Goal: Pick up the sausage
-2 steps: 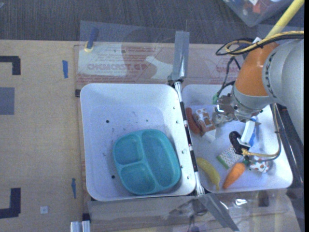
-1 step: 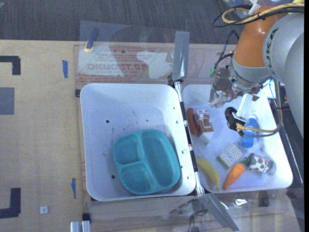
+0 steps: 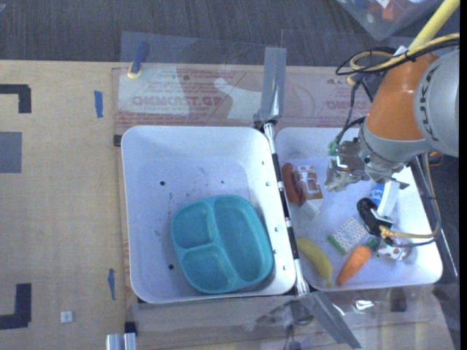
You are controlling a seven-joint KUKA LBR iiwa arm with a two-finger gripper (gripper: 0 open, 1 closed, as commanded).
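The sausage (image 3: 292,184) is a reddish-brown link lying lengthwise along the left wall of the right bin (image 3: 430,268), near its far end. A small brown and white packet (image 3: 311,183) lies right beside it. My gripper (image 3: 339,176) hangs over the right bin's far middle, a short way to the right of the sausage and the packet. Nothing shows in its grasp.
In the right bin, a banana (image 3: 315,260) and a carrot (image 3: 352,263) lie at the front, a green-white packet (image 3: 347,233) in the middle, and a blue item (image 3: 377,193) under the wrist. The left bin (image 3: 146,159) holds a teal divided plate (image 3: 219,243).
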